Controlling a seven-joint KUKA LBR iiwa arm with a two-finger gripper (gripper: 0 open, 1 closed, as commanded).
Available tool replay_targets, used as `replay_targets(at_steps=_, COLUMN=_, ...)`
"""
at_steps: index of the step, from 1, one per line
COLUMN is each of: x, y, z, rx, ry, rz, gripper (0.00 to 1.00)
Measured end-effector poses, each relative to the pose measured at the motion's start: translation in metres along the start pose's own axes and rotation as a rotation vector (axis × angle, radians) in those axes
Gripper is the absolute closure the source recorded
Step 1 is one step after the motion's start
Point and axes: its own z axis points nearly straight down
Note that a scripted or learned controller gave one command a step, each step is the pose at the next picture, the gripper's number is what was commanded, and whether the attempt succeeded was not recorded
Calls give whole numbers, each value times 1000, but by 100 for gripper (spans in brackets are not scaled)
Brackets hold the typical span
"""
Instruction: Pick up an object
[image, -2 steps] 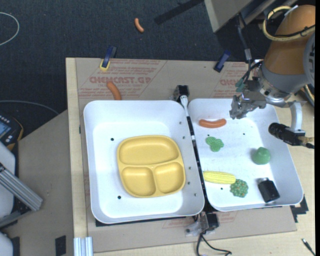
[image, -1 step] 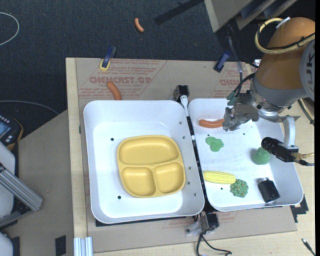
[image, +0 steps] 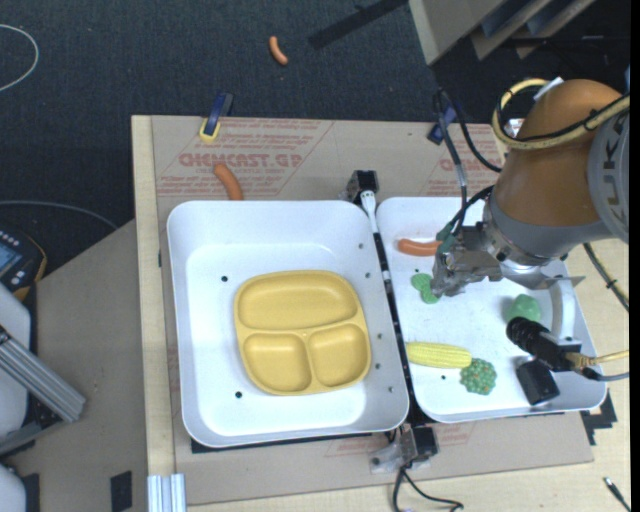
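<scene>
The right bin (image: 455, 405) holds several toy foods. An orange sausage (image: 415, 245) lies at its far left, and a small green piece (image: 427, 290) sits just below it. A yellow corn cob (image: 438, 354) and a green broccoli (image: 478, 377) lie near the front, with another green piece (image: 526, 305) toward the right. My gripper (image: 447, 276) is low inside this bin, right beside the small green piece and partly covering it. Whether it touches that piece is hidden by the wrist.
The left bin (image: 200, 250) holds a yellow divided plate (image: 300, 330). An orange sausage (image: 229, 181) lies on the cardboard behind the left bin. Another lies on the dark floor (image: 278, 49). The arm's bulk hangs over the right bin's far right side.
</scene>
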Motion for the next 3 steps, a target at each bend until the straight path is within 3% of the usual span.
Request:
replay_targets(at_steps=1, x=32, y=-21, z=2, rx=-1, ry=-1, rz=-1, gripper=100)
replay_targets(at_steps=2, x=22, y=-11, z=-2, rx=-8, ry=-3, rz=2, gripper=100)
replay_targets(at_steps=3, x=26, y=-19, z=-1, rx=-3, ry=-1, rz=2, gripper=100)
